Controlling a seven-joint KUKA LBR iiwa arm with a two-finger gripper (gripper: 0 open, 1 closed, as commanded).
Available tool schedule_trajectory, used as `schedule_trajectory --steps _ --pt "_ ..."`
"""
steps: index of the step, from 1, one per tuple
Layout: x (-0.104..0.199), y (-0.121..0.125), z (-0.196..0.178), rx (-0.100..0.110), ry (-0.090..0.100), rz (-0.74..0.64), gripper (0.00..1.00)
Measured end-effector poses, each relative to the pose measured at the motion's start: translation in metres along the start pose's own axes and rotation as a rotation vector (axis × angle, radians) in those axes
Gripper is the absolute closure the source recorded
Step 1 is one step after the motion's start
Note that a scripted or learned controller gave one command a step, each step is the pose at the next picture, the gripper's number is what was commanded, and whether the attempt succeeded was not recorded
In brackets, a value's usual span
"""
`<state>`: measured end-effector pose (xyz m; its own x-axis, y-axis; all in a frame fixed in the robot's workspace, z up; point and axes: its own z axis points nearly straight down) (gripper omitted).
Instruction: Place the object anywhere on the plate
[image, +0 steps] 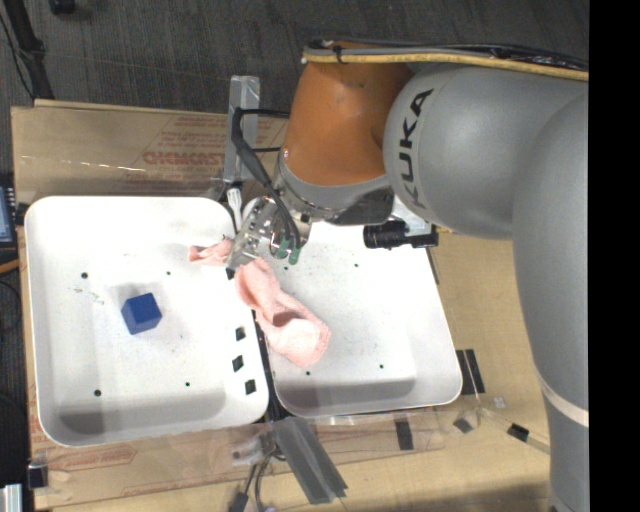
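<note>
The jaws (262, 236) hang over the dividing rims of the two bins, and the upper end of the pink cloth (275, 305) sits bunched right at them; whether they are clamped on it or merely touching, I cannot tell. The cloth trails from the jaws down into the right bin (400, 330), with a small flap over the left bin (120, 400). The arm (450, 160) reaches in from the right, its orange band (335, 120) just above the wrist. A blue cube (141, 312) lies in the left bin, well apart from the cloth.
</note>
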<state>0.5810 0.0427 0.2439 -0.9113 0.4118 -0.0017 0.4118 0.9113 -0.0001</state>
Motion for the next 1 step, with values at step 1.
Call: schedule_trajectory --steps 1 --pt "0.0145 0.0522 0.0021 -0.001 -0.001 -0.405 1.0"
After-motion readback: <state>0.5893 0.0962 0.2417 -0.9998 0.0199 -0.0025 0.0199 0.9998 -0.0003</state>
